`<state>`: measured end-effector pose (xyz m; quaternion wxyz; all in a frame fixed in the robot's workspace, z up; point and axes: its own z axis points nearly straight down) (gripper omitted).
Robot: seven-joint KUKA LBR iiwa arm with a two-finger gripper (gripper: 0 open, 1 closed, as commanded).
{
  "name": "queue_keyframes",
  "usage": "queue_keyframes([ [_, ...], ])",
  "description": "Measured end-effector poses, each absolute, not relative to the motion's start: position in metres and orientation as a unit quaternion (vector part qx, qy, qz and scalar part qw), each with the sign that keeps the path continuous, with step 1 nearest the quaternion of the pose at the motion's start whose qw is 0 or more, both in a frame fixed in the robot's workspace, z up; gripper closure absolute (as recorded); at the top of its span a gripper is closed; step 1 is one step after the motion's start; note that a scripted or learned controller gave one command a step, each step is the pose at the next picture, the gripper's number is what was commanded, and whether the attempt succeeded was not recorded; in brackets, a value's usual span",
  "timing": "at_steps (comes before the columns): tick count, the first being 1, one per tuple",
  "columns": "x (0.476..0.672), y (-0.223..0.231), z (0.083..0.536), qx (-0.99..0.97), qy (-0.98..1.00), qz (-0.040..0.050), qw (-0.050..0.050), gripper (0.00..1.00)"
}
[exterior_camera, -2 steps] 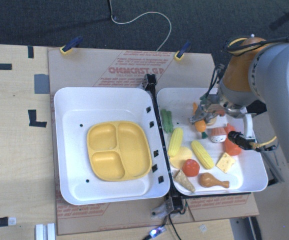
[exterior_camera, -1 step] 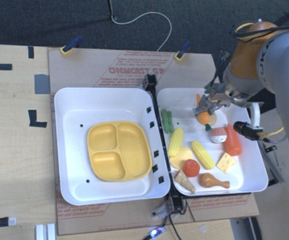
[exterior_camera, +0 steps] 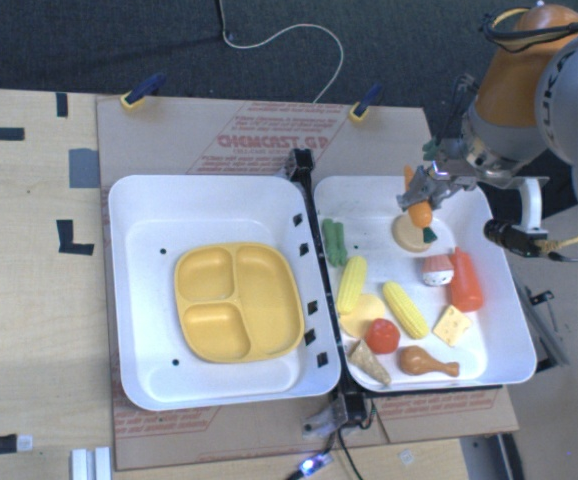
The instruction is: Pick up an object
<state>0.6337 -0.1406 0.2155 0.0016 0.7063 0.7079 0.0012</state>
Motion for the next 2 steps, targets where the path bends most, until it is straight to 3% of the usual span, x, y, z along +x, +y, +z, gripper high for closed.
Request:
queue_keyframes([
  [1,0.634,-0.14,0.225,0.707,0.708,0.0002,0.0,1.0],
  [2,0.618,-0.081,0.219,0.705,0.709,-0.0006,-0.001,1.0],
])
